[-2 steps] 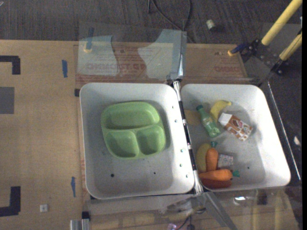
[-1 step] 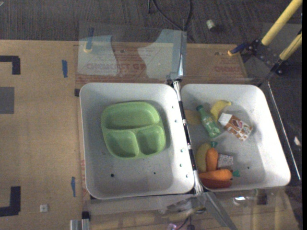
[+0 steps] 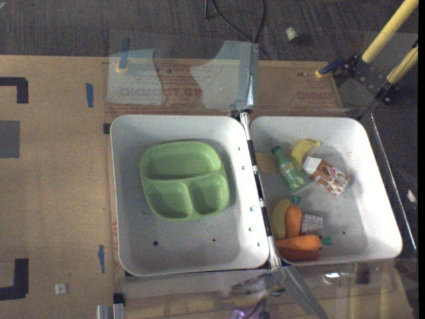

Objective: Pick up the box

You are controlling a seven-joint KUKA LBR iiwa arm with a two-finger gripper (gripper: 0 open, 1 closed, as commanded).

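Box (image 3: pixel 327 176) lies flat near right bin (image 3: pixel 378 198) back edge, top exposed for grasp; my claw state: cannot tell.

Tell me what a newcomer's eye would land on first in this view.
The bright green divided plate stands out, alone in the left bin. Next comes the clutter in the right bin: a small carton box by a green bottle and a banana, with orange carrots near the front edge.

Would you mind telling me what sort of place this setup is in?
Probably a robotics lab: two white bins on a taped bench, toy food such as a small box and a green divided plate, cables on carpet.
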